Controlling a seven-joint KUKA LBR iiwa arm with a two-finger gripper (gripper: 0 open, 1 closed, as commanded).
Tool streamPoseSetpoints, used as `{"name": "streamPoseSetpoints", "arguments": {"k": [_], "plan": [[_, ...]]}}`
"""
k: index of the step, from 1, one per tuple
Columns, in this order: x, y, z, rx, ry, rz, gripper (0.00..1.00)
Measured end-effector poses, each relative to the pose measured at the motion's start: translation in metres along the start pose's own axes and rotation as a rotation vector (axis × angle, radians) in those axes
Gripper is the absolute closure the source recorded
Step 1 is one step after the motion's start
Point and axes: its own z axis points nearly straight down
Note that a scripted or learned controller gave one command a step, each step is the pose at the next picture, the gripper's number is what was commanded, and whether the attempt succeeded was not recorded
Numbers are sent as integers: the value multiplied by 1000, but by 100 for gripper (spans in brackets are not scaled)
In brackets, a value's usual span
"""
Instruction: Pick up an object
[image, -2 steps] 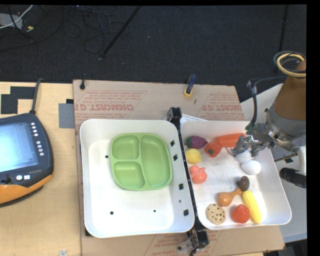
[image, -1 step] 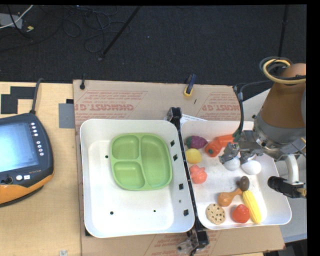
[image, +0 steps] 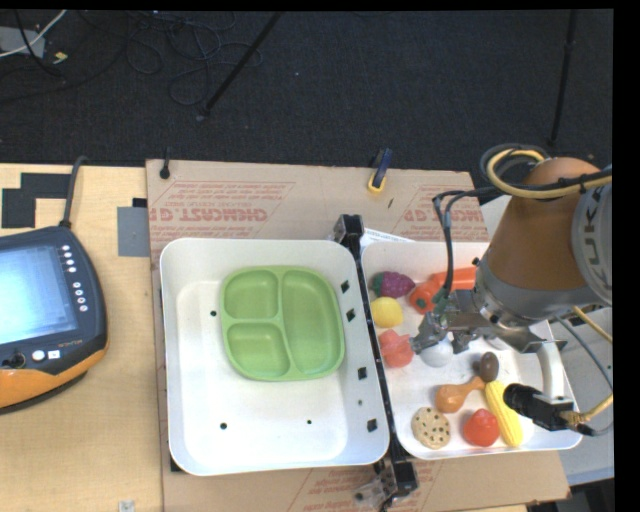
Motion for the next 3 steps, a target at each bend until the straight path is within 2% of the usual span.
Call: {"name": "streamPoseSetpoints", "arguments": {"k": [1,2,3], "plan": [[22,-19,-20,-2,-1,2,100],[17,-20,0,-1,-2,3,100],[17,-7,-9,-4,-3,3,100]]}}
